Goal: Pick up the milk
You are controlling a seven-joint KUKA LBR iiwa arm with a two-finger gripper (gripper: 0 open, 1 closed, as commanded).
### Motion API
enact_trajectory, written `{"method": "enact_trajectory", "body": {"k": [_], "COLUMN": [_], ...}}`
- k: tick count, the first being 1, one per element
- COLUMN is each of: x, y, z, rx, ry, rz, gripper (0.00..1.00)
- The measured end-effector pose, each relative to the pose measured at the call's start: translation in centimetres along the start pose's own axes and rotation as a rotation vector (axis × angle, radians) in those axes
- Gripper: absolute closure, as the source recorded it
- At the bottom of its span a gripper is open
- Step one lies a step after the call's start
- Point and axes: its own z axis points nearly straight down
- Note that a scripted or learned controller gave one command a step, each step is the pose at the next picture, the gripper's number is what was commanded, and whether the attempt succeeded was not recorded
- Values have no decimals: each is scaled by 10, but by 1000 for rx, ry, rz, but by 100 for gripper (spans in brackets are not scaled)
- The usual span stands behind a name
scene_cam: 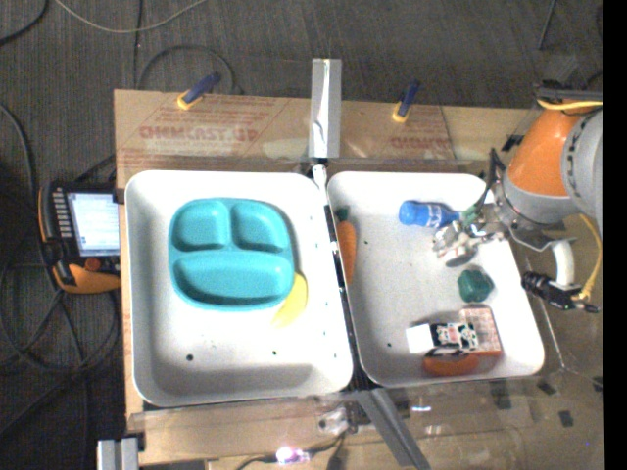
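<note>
From my remote seat I saw the gripper [458, 238] hanging over the right bin [377, 360], toward two o'clock of that bin's floor, with the grey arm [554, 169] and its orange band coming in from three o'clock. I could not tell the state of the pincer, and nothing showed plainly in its grasp. The milk [456, 336], a small carton lying on its side, sat at about five o'clock in the right bin, touching an orange-red item [453, 364] along its lower edge. A dark green object [475, 284] lay between gripper and milk, a blue bottle [423, 213] just at nine o'clock of the gripper, and a carrot [346, 246] against the bin's nine o'clock wall. The left bin [157, 360] held a teal divided plate [232, 253] and a banana [292, 302] at its four o'clock.
</note>
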Motion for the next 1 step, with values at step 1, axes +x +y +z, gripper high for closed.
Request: {"method": "enact_trajectory", "body": {"k": [1], "x": [12], "y": [9], "z": [-136], "rx": [18], "ry": [0], "rz": [211], "gripper": [100]}}
